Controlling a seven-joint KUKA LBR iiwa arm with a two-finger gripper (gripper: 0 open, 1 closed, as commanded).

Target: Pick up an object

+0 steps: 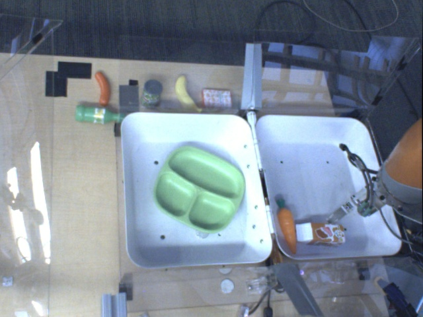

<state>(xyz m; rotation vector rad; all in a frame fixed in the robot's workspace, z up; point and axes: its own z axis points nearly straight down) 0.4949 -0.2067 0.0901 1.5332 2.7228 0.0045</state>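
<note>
Over the right bin [310, 137], near its right wall, my pincer [349, 207] hangs low, and whether it is released or clenched I cannot tell at this slant; nothing visibly sits in it. Nearest candidates lie along the bin's front edge: a small carton [320, 233] just below my tip, and a toy carrot [286, 226] beside it at the front left corner. By my reckoning nothing is lifted yet, so the grasp and raise remain.

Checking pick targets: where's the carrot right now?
In the camera view, the carrot lies in the right bin, at its near-left corner against the left wall, next to the small orange-and-white packet.
</note>
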